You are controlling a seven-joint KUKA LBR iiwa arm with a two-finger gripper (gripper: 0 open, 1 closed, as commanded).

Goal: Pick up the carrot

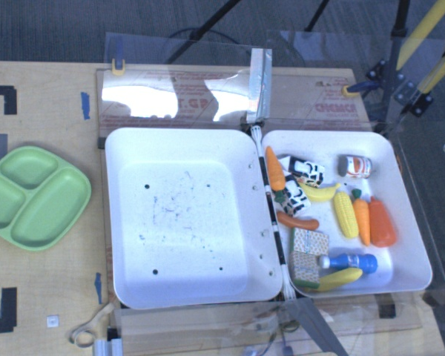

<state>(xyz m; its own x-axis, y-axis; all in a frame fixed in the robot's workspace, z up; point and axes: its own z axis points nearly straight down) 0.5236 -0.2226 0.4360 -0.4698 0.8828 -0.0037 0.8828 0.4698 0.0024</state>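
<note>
Two shallow, round-cornered white plastic bins noted side by side. Found the carrot (274, 170), smooth, tapered, orange, lying against the left wall of the right bin (414, 232), with knobbly yellow corn (346, 213) further right. Could not tell the gripper's opening or hold.

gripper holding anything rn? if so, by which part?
Cannot tell: no hold can be seen. A carrot lies at the right bin's left edge, another carrot beside the corn.

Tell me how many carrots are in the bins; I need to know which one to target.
2. One carrot lies along the right bin's left wall near the top; a second carrot lies near its right side beside the corn. Others may be hidden under the clutter.
</note>
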